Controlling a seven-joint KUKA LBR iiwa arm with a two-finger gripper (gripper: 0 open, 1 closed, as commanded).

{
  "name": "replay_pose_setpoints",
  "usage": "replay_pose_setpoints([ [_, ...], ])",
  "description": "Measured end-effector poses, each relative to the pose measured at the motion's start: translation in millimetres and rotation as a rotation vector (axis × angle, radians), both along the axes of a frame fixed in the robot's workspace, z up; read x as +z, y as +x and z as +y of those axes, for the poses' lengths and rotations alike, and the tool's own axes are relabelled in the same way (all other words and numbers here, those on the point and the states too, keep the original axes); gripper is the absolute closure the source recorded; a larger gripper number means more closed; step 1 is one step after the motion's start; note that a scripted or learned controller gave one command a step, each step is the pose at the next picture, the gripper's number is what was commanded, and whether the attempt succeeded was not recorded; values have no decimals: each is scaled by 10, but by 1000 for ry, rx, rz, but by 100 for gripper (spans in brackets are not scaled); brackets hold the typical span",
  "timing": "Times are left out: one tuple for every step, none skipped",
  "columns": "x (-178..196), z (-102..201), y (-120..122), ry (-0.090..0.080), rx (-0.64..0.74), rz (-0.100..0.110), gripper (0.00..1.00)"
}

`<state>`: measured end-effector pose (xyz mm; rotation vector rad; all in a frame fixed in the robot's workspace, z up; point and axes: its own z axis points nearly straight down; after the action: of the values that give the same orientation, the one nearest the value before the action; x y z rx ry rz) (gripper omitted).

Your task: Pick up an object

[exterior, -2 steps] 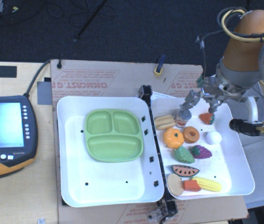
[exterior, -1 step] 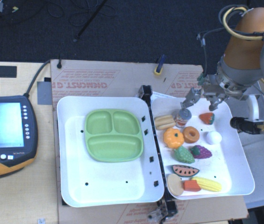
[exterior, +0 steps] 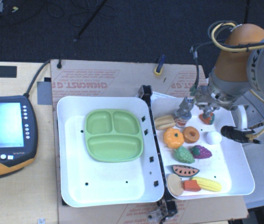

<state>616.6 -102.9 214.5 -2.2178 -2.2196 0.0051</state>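
Observation:
My gripper [exterior: 196, 110] hangs over the far part of the right bin [exterior: 244, 171], open, with nothing between its fingers. Its left finger [exterior: 185, 108] stands just above a small red and white thing [exterior: 181, 122] beside a hot dog bun [exterior: 164, 121]. Its right finger [exterior: 207, 111] is over a small red and orange fruit [exterior: 208, 119]. Below the gripper lie an orange fruit [exterior: 173, 137], a donut [exterior: 191, 134] and a white egg [exterior: 213, 137].
Nearer the front of the right bin lie purple grapes [exterior: 201, 151], a green vegetable [exterior: 184, 155], a watermelon slice [exterior: 185, 171], corn [exterior: 209, 185], a red piece [exterior: 192, 185] and a tan disc [exterior: 174, 184]. The left bin [exterior: 75, 181] holds a green divided plate [exterior: 114, 135].

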Motion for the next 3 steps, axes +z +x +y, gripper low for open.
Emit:
replay_pose_setpoints([
  [-612, 71, 27, 1, 1, 1, 0],
  [-1134, 4, 105, -3, 1, -9, 0],
  [-1191, 7, 159, -3, 0, -20, 0],
])
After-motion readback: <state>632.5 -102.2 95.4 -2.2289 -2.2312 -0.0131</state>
